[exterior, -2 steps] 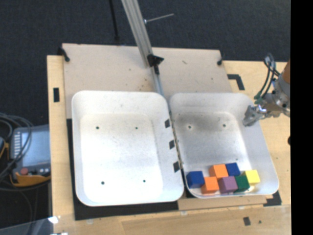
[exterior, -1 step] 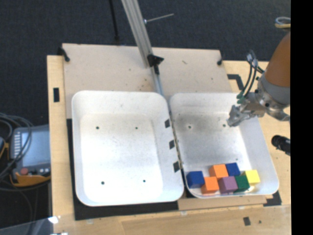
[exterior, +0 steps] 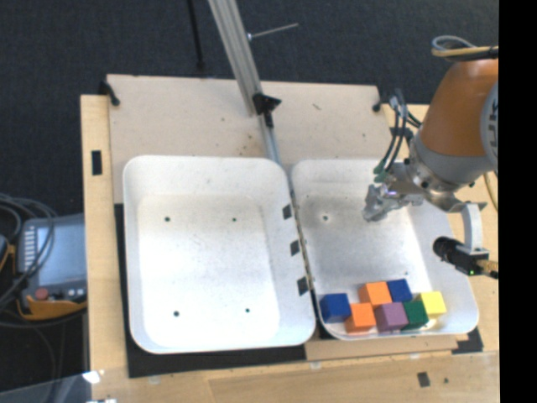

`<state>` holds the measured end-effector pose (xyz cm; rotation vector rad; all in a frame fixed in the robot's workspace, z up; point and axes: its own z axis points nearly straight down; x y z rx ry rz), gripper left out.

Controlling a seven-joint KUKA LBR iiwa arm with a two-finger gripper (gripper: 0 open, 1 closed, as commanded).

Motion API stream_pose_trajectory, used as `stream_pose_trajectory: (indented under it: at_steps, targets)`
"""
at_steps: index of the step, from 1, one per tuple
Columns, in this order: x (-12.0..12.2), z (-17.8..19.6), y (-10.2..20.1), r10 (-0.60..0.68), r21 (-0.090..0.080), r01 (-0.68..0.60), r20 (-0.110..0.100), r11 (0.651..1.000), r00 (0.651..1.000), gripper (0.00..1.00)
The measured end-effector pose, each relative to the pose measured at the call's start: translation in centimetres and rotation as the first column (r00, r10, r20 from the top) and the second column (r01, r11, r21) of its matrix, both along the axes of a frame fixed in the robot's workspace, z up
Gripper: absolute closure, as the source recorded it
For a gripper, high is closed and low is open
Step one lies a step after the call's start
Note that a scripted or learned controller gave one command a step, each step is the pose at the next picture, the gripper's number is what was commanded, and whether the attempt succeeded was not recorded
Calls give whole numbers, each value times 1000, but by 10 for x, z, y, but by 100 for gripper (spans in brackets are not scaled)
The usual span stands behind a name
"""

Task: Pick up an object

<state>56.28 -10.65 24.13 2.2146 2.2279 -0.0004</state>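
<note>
Nearest the camera, along the front wall of the right bin (exterior: 329,183), sits a tight cluster of small coloured blocks; going left to right from there, the left bin (exterior: 138,183) comes first and offers nothing to pick. In the cluster, the blue block (exterior: 335,306) lies at the left end, slightly apart, then an orange block (exterior: 362,316) at the front with a second orange block (exterior: 377,293) behind it, a purple block (exterior: 391,316), a darker blue block (exterior: 399,289), a green block (exterior: 415,312) and a yellow block (exterior: 433,302) at the right end. Most touch their neighbours. The gripper (exterior: 377,201) hangs over the middle of the right bin, well apart from the blocks and toward the back; nothing is visible between its fingers, and whether they are spread or closed I cannot tell at this angle. The blocks look rigid, light and flat-faced, so they should grip easily on two opposite sides, though smooth faces could slip under a weak pinch. The blue block at the left looks the best choice, since its free sides leave room for fingers; packed ones risk a jam.
</note>
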Motion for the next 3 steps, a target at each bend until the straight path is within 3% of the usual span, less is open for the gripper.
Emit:
stream_pose_trajectory:
  at_steps: [1, 3]
  targets:
    - [0, 10, 55, 3, 3, -3, 3, 1000, 1000, 100]
    - [-6, -14, 156, 0, 1, 0, -3, 1000, 1000, 100]
